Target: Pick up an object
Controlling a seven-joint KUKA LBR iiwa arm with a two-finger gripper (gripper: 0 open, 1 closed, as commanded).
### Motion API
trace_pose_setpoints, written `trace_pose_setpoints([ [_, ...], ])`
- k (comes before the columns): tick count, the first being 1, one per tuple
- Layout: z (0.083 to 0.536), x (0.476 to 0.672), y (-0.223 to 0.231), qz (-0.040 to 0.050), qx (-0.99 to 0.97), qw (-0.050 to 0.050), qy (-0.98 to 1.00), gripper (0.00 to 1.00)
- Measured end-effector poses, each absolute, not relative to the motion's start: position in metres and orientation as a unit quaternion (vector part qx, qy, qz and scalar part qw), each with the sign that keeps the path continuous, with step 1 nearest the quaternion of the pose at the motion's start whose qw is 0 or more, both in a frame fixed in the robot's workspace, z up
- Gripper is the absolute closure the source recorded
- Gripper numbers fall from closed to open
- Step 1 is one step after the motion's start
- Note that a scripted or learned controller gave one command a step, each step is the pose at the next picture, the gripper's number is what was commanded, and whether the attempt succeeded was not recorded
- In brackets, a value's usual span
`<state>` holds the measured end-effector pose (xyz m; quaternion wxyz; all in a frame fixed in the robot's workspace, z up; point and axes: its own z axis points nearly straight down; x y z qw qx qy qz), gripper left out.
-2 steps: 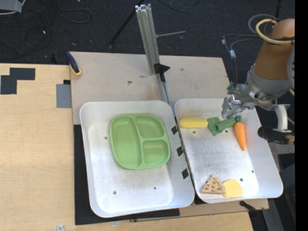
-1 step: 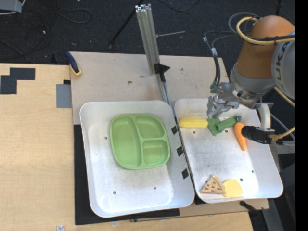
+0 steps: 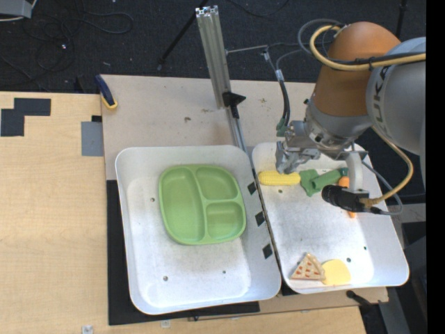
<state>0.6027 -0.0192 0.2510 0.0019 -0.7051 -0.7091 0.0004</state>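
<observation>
A: Okay, target? 
B: Yellow corn toy (image 3: 279, 179), lying flat near the right bin's (image 3: 389, 270) far-left corner, green toy (image 3: 321, 181) just beside.
A: Gripper (image 3: 288, 160)? 
B: Right over the corn, pointing down; grip state, cannot tell.
A: Rest? 
B: Green divided plate (image 3: 202, 204) in left bin (image 3: 139, 270); dark floor behind the bench.

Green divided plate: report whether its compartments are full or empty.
Empty. The green divided plate lies flat in the left bin, and all three compartments show bare green surface with nothing lying in them.
</observation>
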Motion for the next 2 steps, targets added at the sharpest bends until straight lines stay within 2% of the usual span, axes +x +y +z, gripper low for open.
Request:
trace_pose_setpoints([
  [2,0.242,0.602,0.082,0.0011,-0.705,0.002,-0.709,1.00],
])
